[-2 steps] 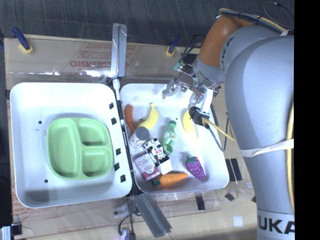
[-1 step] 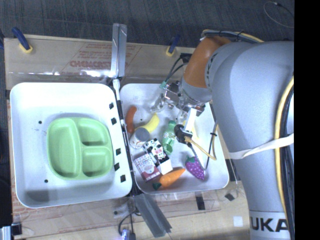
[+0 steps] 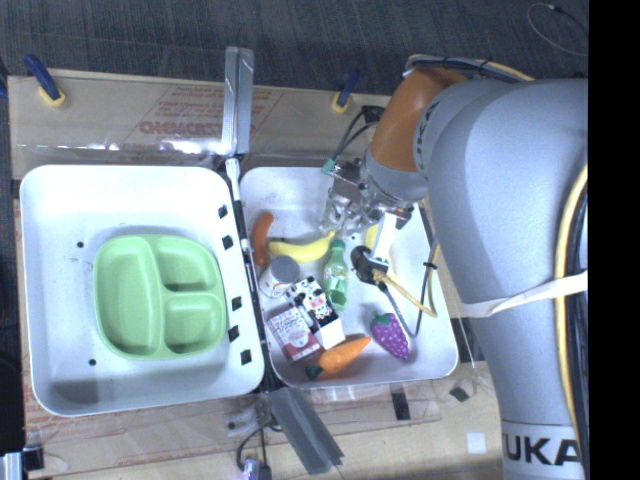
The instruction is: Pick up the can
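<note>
arm: grey KUKA body with orange band fills the right side, wrist reaching down into the right bin [image 3: 430, 363]
gripper [image 3: 350, 230]: low over the upper middle of the right bin, just above the banana; can't tell how its jaws stand, nothing visibly held
can [image 3: 284, 270]: grey top showing, left-centre of the right bin, just below the banana's left end, near the bin's left wall; gripper is up and to the right of it, not on it
banana [image 3: 305, 249]: yellow, lying across the bin just under the gripper
sausage [image 3: 261, 236]: orange-brown, upright-ish along the left wall, above the can
cartons [image 3: 305, 318]: small printed boxes below the can, touching each other
carrot [image 3: 343, 355]: orange, near the bin's lower edge
grapes [image 3: 391, 335]: purple bunch, lower right, beside the carrot
green item [image 3: 337, 280]: between can and gripper side, identity unclear
left bin [image 3: 60, 208]: holds a green divided tray [image 3: 158, 294]
</note>
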Robot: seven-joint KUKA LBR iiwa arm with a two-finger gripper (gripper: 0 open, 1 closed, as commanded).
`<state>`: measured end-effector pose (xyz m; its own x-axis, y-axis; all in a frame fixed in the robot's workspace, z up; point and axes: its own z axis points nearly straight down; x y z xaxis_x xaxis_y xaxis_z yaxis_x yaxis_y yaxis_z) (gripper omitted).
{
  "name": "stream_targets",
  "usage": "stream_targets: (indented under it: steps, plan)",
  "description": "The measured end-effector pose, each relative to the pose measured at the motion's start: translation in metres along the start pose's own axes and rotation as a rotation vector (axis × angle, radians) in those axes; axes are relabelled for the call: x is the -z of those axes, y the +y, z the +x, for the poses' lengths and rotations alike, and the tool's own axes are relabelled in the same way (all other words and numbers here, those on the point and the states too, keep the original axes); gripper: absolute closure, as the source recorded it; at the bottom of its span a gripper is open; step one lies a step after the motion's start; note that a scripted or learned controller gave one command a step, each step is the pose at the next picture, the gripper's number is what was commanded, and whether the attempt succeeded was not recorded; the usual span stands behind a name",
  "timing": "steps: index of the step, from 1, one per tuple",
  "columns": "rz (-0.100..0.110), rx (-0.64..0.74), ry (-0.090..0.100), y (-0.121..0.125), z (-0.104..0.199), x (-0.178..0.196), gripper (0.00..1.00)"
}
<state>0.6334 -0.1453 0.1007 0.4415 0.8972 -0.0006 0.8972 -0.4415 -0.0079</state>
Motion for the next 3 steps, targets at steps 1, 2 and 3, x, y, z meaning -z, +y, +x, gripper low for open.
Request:
stream_targets:
  steps: [1, 2, 3]
  plan:
    - [-0.006, 0.036, 0.001, 0.026, -0.013, 0.098, 1.0]
    - [-0.008, 0.321, 0.0, 0.024, -0.002, 0.343, 1.0]
    - [-0.006, 0.331, 0.0, 0.024, 0.001, 0.352, 1.0]
